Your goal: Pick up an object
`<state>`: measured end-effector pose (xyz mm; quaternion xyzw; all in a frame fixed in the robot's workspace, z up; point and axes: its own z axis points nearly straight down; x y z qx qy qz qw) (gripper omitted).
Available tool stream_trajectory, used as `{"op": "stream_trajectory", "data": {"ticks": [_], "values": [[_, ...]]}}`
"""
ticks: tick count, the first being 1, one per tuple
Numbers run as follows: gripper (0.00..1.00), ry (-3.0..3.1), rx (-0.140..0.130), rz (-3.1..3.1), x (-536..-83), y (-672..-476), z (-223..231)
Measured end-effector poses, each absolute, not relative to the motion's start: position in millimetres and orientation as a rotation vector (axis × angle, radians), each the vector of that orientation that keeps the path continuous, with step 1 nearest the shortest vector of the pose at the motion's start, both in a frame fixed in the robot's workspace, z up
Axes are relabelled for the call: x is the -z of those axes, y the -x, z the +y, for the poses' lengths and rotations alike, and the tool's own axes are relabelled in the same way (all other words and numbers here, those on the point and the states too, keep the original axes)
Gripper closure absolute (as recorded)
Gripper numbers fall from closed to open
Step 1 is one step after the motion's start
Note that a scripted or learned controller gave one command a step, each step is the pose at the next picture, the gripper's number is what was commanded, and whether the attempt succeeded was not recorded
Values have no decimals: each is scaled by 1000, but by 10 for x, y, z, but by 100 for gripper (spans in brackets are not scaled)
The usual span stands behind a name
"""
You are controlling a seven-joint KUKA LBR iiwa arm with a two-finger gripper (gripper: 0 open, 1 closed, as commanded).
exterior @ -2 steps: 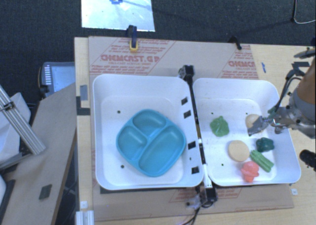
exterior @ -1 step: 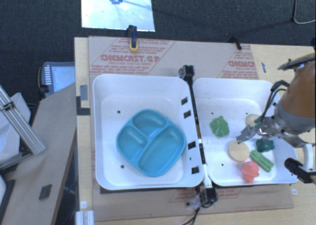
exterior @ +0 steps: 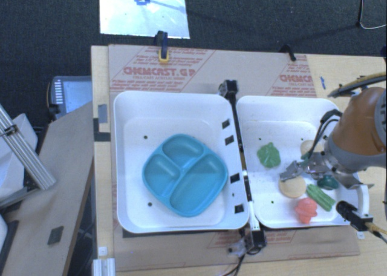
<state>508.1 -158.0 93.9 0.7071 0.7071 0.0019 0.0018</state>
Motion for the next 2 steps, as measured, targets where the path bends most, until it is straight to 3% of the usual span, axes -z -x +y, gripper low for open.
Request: {"op": "stream_trajectory", "data": {"ticks": [1,2], "values": [[100,-2214,-11,2219,-1074,-5102,-1577],[100,-2213,-4,2223,-1526,-5073,-1532]]}}
